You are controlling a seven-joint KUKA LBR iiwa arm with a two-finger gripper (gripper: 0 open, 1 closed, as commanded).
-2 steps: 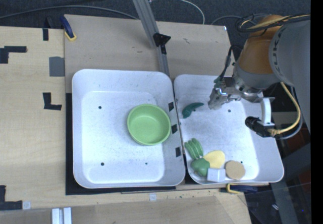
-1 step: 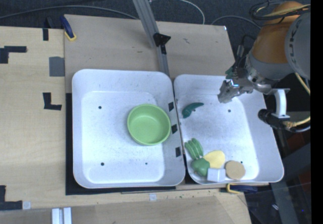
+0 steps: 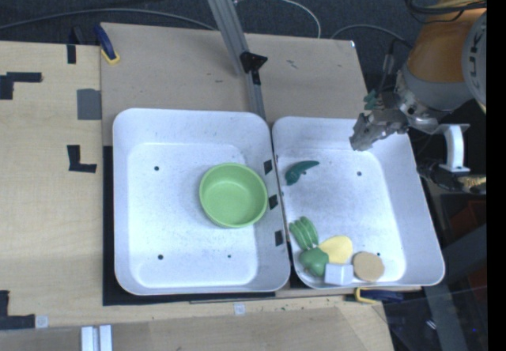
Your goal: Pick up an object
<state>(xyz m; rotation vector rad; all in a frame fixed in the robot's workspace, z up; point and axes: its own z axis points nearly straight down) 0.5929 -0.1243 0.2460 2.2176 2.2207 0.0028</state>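
My gripper (image 3: pixel 365 136) hangs over the far right corner of the right bin (image 3: pixel 395 183), with nothing visible between its fingers. A small dark green curved piece (image 3: pixel 300 171) lies in that bin's far left part, well to the gripper's left. Along the bin's near edge lie a striped green piece (image 3: pixel 303 231), a green round piece (image 3: pixel 314 261), a yellow piece (image 3: pixel 337 247), a pale blue block (image 3: pixel 338 273) and a tan round piece (image 3: pixel 368 266). A light green bowl (image 3: pixel 232 195) sits upright in the left bin (image 3: pixel 150 207).
A grey pole (image 3: pixel 229 21) slants across the bench behind the bins, ending at a black clamp (image 3: pixel 253 62) near the gap between them. Cables trail over the dark floor beyond the bench.
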